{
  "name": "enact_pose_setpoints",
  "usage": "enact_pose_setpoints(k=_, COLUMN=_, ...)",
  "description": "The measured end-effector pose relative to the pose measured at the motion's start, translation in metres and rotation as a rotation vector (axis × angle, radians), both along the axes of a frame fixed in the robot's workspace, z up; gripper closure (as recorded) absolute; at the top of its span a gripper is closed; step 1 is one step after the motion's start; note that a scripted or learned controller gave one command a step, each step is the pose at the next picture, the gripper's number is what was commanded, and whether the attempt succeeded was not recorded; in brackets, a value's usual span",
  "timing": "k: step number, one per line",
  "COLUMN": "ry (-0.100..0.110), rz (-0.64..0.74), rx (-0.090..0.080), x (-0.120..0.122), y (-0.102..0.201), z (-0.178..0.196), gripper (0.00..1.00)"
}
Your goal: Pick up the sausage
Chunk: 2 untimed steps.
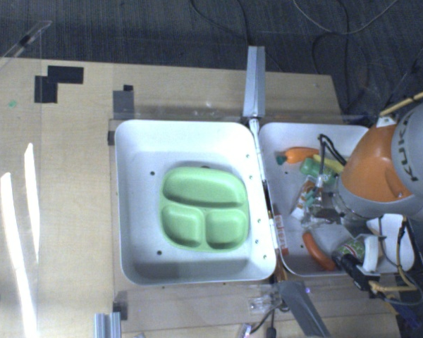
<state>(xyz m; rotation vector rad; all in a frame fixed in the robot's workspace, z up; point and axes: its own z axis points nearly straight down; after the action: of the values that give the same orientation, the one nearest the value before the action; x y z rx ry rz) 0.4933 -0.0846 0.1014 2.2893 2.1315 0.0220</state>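
Observation:
The sausage (317, 251), reddish-brown and elongated, lies slanted near the front edge of the right bin (287, 259). My gripper (311, 206) hangs over the middle of that bin, a little behind the sausage and apart from it. The grey arm with its orange band (372, 167) reaches in from the right and hides much of the bin's right half. Nothing shows as held.
An orange carrot (298, 154) and a green item (311, 166) lie at the back of the right bin. A green-and-white container (357, 248) sits just right of the sausage. The left bin (134, 210) holds a green compartment tray (203, 208).

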Motion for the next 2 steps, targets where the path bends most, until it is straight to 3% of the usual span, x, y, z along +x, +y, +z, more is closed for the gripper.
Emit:
enact_pose_setpoints(k=1, ry=0.000, rz=0.000, rx=0.000, x=-0.0001, y=-0.0001, z=0.0000, gripper=0.00)
enact_pose_setpoints(k=2, ry=0.000, rz=0.000, rx=0.000, x=-0.0001, y=-0.0001, z=0.0000, gripper=0.00)
